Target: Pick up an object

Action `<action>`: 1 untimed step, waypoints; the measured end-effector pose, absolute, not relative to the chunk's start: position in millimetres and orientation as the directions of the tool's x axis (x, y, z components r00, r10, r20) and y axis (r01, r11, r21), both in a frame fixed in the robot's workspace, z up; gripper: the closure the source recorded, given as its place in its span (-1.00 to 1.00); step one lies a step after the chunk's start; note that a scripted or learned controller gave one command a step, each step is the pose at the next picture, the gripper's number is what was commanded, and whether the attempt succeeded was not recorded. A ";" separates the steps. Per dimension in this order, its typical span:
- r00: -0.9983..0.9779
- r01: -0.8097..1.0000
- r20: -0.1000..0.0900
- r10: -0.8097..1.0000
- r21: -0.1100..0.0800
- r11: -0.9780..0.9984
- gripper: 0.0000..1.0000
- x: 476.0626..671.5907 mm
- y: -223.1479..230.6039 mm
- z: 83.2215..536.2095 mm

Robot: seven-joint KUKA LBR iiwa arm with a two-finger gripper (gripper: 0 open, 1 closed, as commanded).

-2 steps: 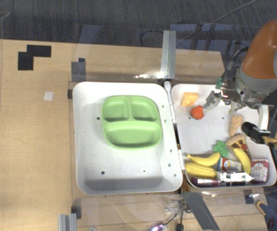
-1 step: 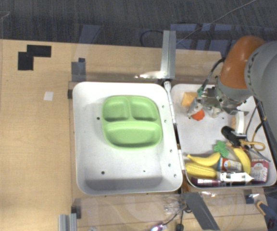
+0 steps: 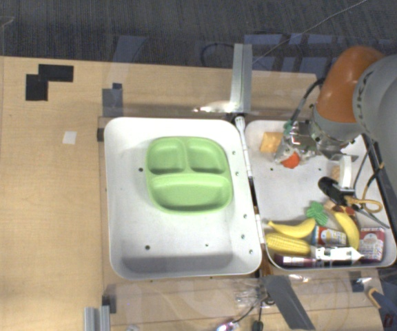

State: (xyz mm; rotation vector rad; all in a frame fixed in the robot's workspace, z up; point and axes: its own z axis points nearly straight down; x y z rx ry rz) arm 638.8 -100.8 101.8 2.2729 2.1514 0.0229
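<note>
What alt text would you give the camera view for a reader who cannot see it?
The gripper hangs low over the right bin, above a small red piece and beside a tan block. The left bin holds a green tray.

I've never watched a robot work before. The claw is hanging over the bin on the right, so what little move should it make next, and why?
Probably a short drop straight down. The gripper sits at the far end of the right bin, right above a small orange-red piece, with a tan block beside it. I can't tell whether anything is gripped, so going lower seems sensible.

Two white bins; one green tray; two bananas.
</note>
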 end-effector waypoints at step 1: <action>-0.202 0.979 -0.003 0.979 0.008 0.202 1.00 649.1 -149.5 122.9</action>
